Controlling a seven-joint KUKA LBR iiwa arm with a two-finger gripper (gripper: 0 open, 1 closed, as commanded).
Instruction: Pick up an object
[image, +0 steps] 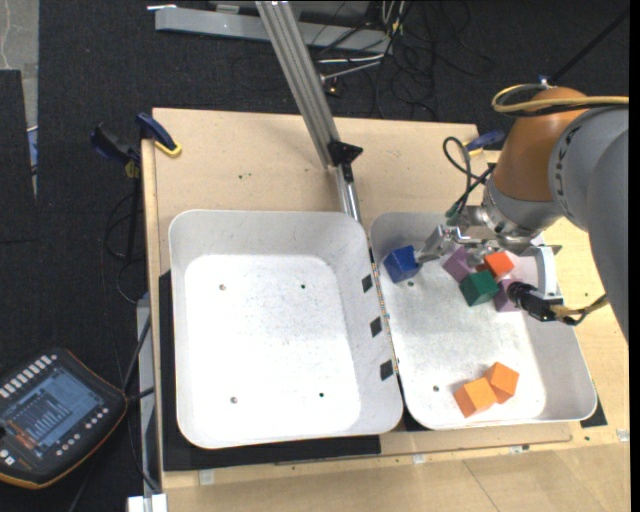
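Observation:
My gripper (462, 243) hangs low over the back of the right bin (560, 400), at the end of the grey arm with its orange band. Just beneath and beside it lies a tight cluster: a purple block (457, 266), a green block (480, 289), an orange-red block (497, 264) and a second purple piece (510, 299). A blue block (400, 263) sits apart to the left, near the bin's left wall. Two orange blocks (476, 396) (504, 380) rest touching each other near the front of the same bin. Nothing is seen lifted.
The left bin (190, 300) stands beside the right one, joined by black clips along the shared edge. A metal pole (310, 95) slants down to the bench behind the bins. A teach pendant (50, 410) lies off the bench at lower left.

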